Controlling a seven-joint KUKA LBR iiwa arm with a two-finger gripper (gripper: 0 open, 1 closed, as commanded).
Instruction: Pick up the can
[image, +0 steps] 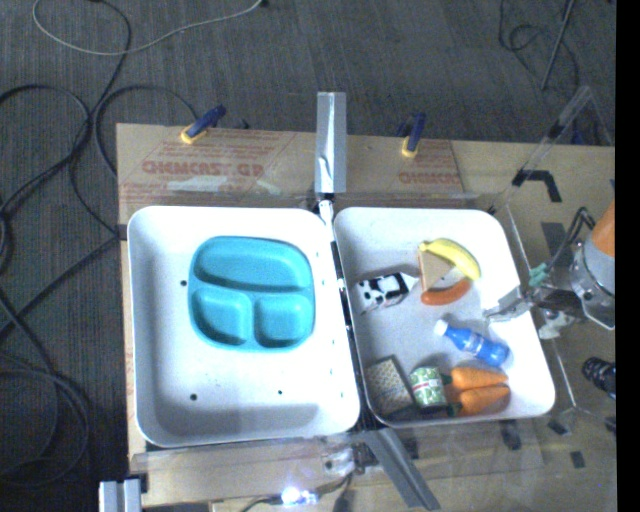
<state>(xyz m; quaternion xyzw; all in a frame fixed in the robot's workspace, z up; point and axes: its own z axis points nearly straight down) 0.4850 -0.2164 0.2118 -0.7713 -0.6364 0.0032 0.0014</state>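
The can (427, 386) is small and green with a pale label. It lies near the front of the right bin (400, 232), between a grey mesh piece (386, 380) and two orange carrots (477, 390). My gripper (512, 304) hangs over the right rim of that bin, to the right of and behind the can and well apart from it. A blue bottle (473, 343) lies between the gripper and the can. Nothing shows in the gripper.
The right bin also holds a banana (455, 254), a sandwich wedge (434, 268), a sausage (446, 292) and a black-and-white toy (383, 290). A blue divided tray (252, 290) sits in the left bin (160, 380). A metal post (329, 150) stands behind the bins.
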